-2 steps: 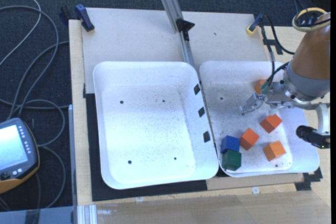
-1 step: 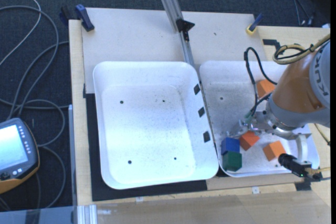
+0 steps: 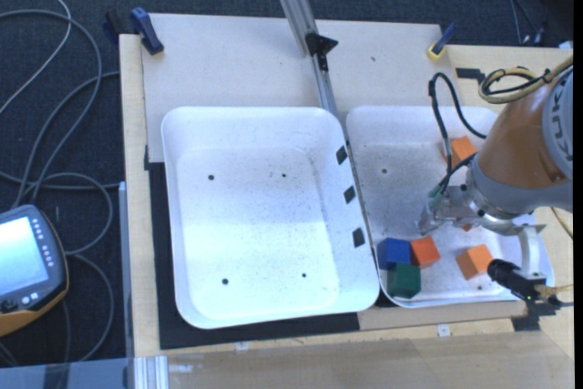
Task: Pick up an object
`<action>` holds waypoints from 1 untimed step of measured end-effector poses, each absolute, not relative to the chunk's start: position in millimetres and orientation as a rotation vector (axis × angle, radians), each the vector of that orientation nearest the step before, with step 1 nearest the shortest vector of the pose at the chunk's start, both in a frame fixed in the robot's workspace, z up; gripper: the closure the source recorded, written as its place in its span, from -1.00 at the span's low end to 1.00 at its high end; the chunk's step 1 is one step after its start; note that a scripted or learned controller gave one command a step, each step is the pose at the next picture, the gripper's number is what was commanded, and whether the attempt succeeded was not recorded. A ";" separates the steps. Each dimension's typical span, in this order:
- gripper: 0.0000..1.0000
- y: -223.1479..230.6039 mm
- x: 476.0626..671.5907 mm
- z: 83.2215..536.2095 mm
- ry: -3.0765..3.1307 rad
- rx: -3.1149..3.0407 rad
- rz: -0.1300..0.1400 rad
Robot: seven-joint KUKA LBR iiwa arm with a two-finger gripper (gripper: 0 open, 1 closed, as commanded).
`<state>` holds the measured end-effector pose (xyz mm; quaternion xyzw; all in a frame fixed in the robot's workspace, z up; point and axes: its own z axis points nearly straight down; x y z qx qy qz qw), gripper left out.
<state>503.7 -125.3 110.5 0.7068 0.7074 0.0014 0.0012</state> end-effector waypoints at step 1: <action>-1.00 -125.2 503.4 109.8 2.221 2.220 0.004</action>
